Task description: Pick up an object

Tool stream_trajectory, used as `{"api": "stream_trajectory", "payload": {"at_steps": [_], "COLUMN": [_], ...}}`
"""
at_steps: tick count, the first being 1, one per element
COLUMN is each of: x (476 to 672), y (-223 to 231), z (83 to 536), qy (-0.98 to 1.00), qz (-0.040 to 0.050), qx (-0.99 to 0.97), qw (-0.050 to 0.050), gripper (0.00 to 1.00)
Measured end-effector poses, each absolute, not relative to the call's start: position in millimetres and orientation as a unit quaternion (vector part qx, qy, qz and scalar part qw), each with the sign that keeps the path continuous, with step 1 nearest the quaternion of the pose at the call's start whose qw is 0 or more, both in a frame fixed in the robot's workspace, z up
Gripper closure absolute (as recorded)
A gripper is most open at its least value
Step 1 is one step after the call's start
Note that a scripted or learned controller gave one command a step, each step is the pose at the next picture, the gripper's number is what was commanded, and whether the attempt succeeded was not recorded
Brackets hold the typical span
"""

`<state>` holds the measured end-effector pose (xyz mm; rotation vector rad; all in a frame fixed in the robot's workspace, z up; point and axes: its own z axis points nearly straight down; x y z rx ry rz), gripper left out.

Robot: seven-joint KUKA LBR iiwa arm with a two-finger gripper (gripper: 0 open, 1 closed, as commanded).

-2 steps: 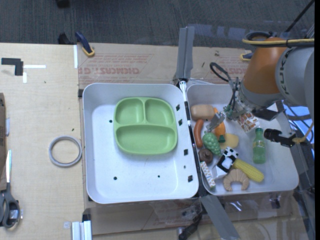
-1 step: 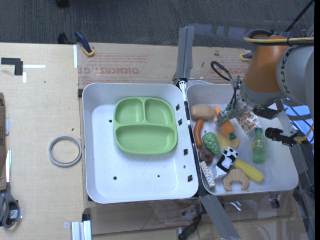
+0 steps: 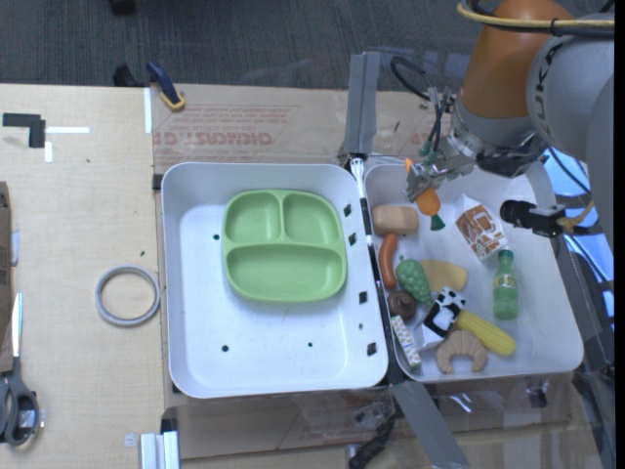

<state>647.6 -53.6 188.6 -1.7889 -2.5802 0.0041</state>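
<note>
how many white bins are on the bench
2. The left bin holds a green tray; the right bin sits beside it, full of toy food, with the pincer above its far end.

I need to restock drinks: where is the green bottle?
The green bottle lies in the right bin, near its right wall, below the packet and above the corn.

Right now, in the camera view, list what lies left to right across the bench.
scissors → tape ring → green tray → hot dog → green bottle
</note>
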Motion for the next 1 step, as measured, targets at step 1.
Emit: {"api": "stream_trajectory", "payload": {"at_steps": [1], "x": [651.0], "y": [-26.3], "z": [187.3], "qy": [-0.755], "qz": [0.0026], "qx": [-0.655], "qw": [0.002], "gripper": [1.00]}}
